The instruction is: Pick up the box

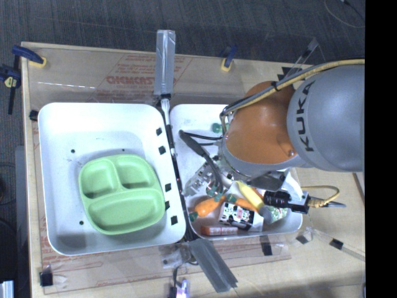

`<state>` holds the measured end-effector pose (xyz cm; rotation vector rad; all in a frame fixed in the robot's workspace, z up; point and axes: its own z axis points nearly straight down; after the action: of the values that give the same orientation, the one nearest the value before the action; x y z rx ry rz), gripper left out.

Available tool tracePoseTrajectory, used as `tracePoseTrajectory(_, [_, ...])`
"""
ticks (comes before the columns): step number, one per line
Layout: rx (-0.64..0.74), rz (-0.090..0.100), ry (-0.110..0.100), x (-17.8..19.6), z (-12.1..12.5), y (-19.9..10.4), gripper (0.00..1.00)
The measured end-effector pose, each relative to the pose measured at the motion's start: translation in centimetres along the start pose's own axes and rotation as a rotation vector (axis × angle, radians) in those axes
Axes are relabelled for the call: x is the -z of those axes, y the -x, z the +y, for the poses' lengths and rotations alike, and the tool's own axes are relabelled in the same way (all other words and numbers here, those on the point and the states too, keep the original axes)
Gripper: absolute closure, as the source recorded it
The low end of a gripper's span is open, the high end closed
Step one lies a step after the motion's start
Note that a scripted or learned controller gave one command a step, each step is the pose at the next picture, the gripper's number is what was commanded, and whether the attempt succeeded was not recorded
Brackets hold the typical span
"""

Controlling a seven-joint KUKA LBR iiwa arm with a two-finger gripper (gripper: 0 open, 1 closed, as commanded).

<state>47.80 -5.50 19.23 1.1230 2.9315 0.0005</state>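
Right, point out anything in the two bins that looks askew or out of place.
The small white patterned box lies tilted in a jumbled pile in the right white bin, against an orange piece and a yellow piece. The green divided plate sits slightly askew in the left white bin.

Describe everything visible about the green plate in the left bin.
The green plate is a pale green, rounded-rectangular tray that looks like matte plastic. It has three compartments: two smaller ones along its far side and one long one along its near side, all empty. It lies flat and upright on the floor of the left bin, turned slightly askew to the bin's walls, and toward the bin's near right side. Nothing else touches it.
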Motion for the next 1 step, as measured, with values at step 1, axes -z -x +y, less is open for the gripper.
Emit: tracePoseTrajectory(1, [-0.412,-0.001,0.0,13.03,-2.43,2.19,1.0])
